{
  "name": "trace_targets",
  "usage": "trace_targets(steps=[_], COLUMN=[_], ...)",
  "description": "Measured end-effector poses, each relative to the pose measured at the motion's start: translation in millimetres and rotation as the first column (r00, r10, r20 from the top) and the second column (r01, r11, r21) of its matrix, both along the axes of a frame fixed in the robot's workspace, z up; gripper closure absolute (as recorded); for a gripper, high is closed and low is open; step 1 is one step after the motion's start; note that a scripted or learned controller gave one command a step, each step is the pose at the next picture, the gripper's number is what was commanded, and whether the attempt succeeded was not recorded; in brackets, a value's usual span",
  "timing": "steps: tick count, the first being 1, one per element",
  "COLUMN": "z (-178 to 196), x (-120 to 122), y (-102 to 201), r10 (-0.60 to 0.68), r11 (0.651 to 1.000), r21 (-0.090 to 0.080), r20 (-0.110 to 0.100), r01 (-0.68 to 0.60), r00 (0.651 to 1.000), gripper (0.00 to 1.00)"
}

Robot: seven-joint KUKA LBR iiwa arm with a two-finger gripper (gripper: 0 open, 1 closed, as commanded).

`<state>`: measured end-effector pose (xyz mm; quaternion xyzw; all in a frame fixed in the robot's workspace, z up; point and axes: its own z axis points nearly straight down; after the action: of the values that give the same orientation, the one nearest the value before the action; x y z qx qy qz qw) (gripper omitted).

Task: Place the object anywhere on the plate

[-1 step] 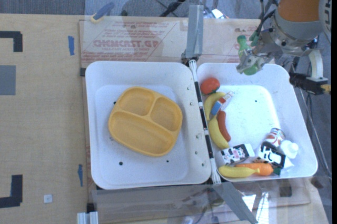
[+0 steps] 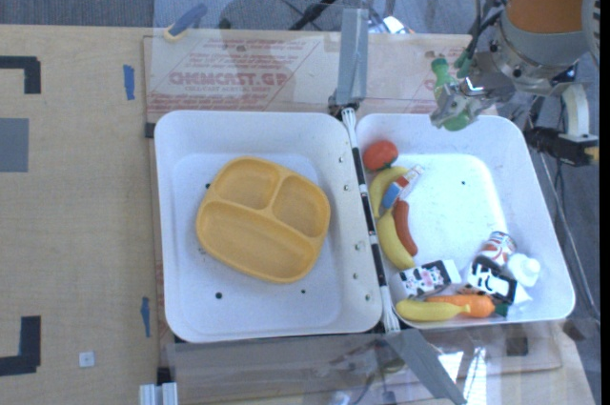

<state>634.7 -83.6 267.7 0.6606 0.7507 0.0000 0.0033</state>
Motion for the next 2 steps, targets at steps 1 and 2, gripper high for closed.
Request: trace_targets(steps=[1,2], z=[-39.7,-38.6], x=[1.2,-4.4], y=[85.4,161.5], r10=[0.503,0.613], r11=[0.864,0.790], r21=[0.005,0.004], r20=[-0.005,-0.004], r01=[-0.503,-0.613], r00=[0.864,0.790], gripper=[1.00,1.00])
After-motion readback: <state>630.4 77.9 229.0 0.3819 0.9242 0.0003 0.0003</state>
